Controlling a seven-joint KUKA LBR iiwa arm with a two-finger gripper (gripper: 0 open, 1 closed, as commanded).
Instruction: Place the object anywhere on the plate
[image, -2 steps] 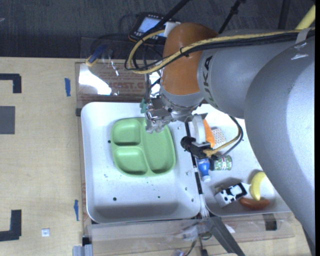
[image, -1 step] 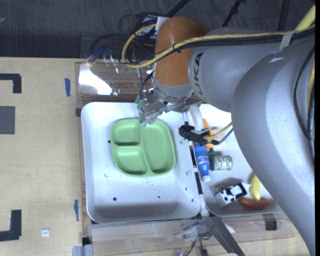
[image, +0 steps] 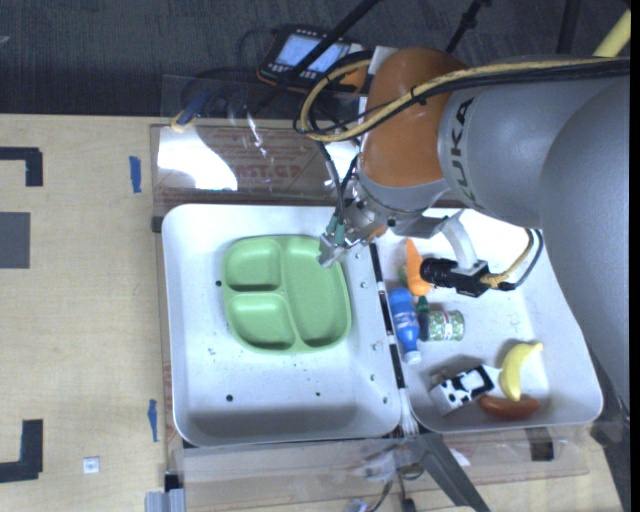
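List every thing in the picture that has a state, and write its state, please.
Green plate: flat in the left bin, nothing on it.
Gripper: over the plate's right rim.
Blue bottle: lying on its side in the right bin.
Banana: lying in the right bin.
Carrot: lying in the right bin.
Small jar: on its side.

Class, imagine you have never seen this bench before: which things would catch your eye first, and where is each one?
The big grey arm with its orange band reaches in from the right, its gripper hanging over the upper right edge of the green plate. That divided plate lies alone in the left bin. The right bin holds a scatter of small things, among them a yellow banana and a blue bottle.
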